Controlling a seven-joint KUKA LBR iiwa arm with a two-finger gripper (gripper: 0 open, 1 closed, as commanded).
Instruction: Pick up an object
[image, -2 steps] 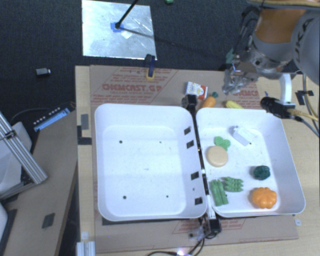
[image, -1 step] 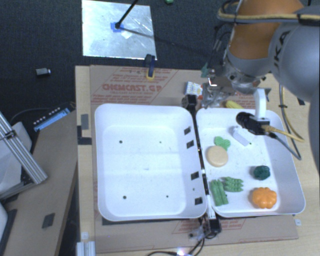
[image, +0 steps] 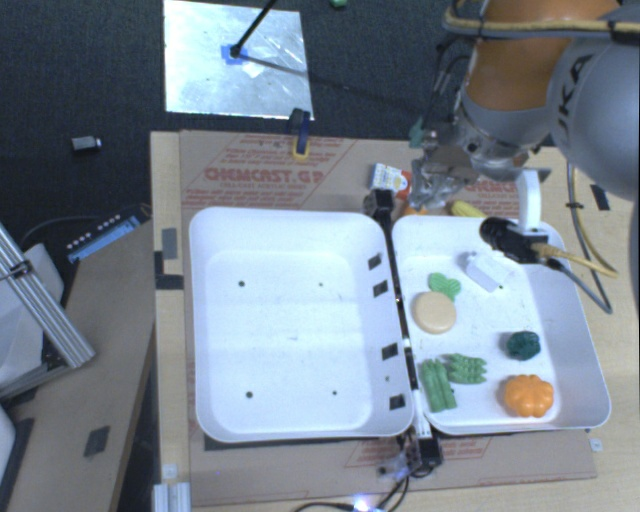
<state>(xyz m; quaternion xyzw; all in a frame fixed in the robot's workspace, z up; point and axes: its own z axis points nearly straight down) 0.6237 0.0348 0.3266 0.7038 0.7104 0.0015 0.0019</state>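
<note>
1. The arm (image: 540, 70) is reaching in from the right and hanging over the far edge of the right bin (image: 585, 350), with its orange band high in the view.
2. The gripper (image: 437, 188) is hovering near the far left corner of that bin, close to the divide between the two bins; how wide it is standing, and whether it is carrying anything, cannot be told from this view (the metal parts are blurring together there).
3. The things to pick are all lying in the right bin: a round cream disc (image: 435, 313) near the middle, a small green leafy piece (image: 444, 286) touching its far side, a white block (image: 483, 272) to the right of that, a dark green lump (image: 523, 345) near the right wall, an orange pumpkin (image: 527, 395) at the near right, and green pods (image: 452, 376) at the near left.
4. A yellow piece (image: 466, 209) is lying at the far rim, just right of the gripper.
5. The left bin (image: 215, 235) is sitting beside it, with nothing being worked there.
6. The step in hand seems to be the approach: no thing is looking lifted yet.
7. The next move is likely calling for choosing one thing, centring over it, and coming down squarely (the yellow piece or the leafy piece looks nearest).
</note>
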